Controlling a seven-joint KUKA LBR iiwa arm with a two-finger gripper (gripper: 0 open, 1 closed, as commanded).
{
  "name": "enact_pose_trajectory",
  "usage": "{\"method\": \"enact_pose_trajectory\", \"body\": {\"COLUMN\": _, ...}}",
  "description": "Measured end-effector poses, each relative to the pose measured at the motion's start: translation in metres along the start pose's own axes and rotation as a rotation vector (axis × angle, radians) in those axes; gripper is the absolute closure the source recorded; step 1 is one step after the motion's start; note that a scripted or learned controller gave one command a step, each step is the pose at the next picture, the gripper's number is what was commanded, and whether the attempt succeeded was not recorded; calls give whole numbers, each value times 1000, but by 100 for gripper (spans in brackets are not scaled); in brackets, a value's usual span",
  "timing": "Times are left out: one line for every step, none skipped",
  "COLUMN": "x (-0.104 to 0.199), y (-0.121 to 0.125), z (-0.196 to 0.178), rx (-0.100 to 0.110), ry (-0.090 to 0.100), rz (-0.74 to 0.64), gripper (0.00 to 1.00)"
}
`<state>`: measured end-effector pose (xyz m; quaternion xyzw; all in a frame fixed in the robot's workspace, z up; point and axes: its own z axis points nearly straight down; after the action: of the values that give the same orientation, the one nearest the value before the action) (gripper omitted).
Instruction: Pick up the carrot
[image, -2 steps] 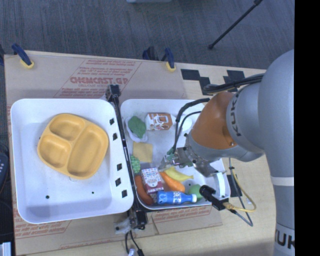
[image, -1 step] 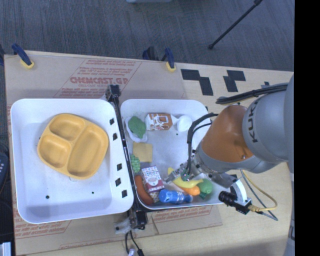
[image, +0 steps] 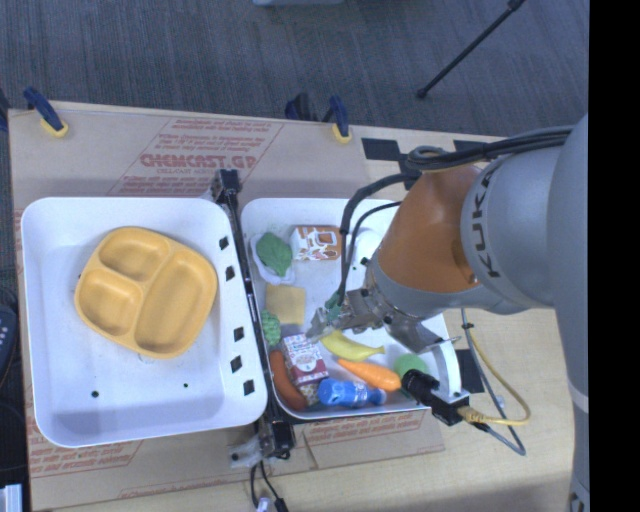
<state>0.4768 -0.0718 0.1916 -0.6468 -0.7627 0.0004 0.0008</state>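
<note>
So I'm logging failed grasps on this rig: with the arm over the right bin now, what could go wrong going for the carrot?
1. The carrot lies packed between a yellow banana, a blue bottle and a green item, so the gripper may well catch a neighbour instead.
2. The gripper sits up-left of the carrot, nearer the banana, so a straight descent would probably miss.
3. The carrot lies close to the right bin near wall, leaving little room.
</note>
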Motion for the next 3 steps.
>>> {"method": "enact_pose_trajectory", "body": {"x": -79, "y": 10, "z": 62, "rx": 3, "ry": 0, "rz": 105, "gripper": 100}}
{"method": "enact_pose_trajectory", "body": {"x": -78, "y": 10, "z": 62, "rx": 2, "ry": 0, "rz": 104, "gripper": 0}}
{"method": "enact_pose_trajectory", "body": {"x": -81, "y": -14, "z": 29, "rx": 1, "ry": 1, "rz": 67, "gripper": 0}}
